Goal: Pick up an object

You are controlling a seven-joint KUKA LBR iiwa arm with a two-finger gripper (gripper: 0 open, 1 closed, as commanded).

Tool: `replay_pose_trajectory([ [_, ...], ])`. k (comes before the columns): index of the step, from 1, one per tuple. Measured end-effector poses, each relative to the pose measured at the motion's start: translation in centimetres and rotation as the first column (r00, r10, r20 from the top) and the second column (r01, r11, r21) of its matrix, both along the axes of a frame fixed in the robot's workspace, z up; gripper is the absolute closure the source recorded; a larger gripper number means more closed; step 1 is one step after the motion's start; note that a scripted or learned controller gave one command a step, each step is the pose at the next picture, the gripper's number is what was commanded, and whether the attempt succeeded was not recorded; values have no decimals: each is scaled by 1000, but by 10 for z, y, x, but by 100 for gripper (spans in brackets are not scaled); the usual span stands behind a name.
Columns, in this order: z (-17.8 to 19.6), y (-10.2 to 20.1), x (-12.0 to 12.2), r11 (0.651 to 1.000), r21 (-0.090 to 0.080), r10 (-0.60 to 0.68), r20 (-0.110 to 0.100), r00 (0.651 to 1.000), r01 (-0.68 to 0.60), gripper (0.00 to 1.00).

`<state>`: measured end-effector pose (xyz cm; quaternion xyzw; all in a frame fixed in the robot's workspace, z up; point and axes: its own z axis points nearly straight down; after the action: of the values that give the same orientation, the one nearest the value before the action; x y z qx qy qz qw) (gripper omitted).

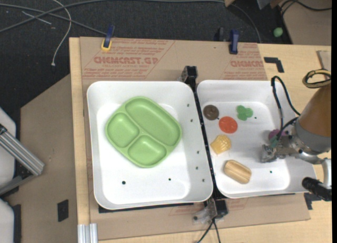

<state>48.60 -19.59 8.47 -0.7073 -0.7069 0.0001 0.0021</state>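
Spanning the wooden surface [158,52], two white bins sit side by side. The left bin [105,184] holds a green divided plate [143,131] near its middle. The right bin [274,184] is the landmark for everything else: the grey arm [318,123] reaches over its right rim, and the pincer [271,152] hangs low by its right wall; whether it is spread or pressed together cannot be told. A tan bread roll [237,171] lies toward its front, a yellow corn-like piece [221,143] near its left wall, a red-orange round item [228,125] toward its middle, with a green toy [244,112] and a brown disc [210,112] toward its back.
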Motion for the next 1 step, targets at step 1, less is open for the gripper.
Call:
replay_pose_trajectory([
  [1, 11, 0, 1, 1000, 0, -1, 2, 1000, 1, 100],
])
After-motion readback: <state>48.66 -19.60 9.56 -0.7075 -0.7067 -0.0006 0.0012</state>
